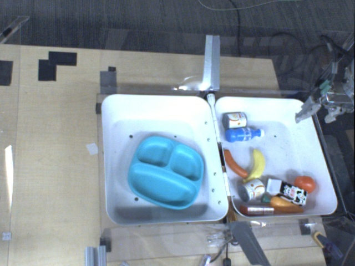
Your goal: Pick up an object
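Note:
The right bin (288, 121) holds several small items. Near its far left lie a small yellow-labelled can (235, 119) and a blue bottle (243, 134). Further forward are a banana (256, 163) and an orange-red sausage shape (234, 164). Along the near wall sit a round tin (254, 189), a black-and-white box (292, 192), an orange ball (306, 184), a carrot (285, 204) and a dark red marker (256, 209). My gripper (324, 101) hangs over the bin's far right corner, apart from all the items, with nothing seen in it.
The left bin (119, 121) contains a blue divided plate (166, 171). A metal post (212, 62) rises behind the wall shared by the bins. Cables lie on the dark floor at the back. The far right part of the right bin is bare.

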Controlling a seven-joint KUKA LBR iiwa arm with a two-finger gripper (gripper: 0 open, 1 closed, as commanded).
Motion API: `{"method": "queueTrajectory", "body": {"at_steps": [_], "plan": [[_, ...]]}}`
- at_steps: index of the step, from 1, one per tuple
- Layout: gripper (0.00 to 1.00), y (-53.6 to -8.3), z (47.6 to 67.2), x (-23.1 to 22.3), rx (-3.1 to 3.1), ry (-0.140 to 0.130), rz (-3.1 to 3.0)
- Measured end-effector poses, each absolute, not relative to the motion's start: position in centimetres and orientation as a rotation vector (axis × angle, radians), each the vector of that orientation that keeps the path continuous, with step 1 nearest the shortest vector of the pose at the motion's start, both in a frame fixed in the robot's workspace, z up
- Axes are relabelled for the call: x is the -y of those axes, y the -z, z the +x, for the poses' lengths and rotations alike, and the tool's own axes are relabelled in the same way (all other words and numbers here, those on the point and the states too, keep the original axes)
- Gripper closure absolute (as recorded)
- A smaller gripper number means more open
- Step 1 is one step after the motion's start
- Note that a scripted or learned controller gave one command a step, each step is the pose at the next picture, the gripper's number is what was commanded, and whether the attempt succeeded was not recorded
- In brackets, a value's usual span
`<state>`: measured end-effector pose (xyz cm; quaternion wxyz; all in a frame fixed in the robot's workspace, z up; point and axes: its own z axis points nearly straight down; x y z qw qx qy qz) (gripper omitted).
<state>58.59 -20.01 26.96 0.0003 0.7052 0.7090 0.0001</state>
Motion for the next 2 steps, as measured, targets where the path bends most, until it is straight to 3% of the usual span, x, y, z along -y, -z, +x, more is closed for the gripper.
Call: {"method": "queueTrajectory", "body": {"at_steps": [1, 2], "plan": [[1.0, -28.0, 58.7, 19.9, -2.233, -0.002, 2.206], [1.0, -37.7, 59.6, 15.5, -2.52, -0.003, 1.867]]}}
